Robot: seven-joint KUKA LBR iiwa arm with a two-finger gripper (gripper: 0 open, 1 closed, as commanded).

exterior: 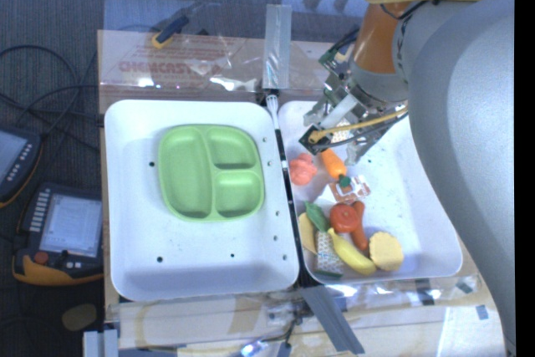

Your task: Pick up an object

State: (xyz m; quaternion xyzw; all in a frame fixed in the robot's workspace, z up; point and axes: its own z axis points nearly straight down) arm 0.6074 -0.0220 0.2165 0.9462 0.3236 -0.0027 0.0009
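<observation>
Holds, as bench (125,54), two shallow white bins side by side, rims touching: left bin (117,205), right bin (422,213). Shows brown board with red lettering under crinkled clear film (209,67) behind them. Carries a small yellow-and-dark tool (170,27) near the back left.

Faint red lettering, seemingly "CHEMCAST", runs across the brown sheet (167,69) behind the white bin (117,205).

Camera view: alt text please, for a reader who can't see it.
The arm's gripper hangs over the right bin, close to an orange carrot at the far end of a cluster of toy food. The left bin holds a green divided plate.
</observation>
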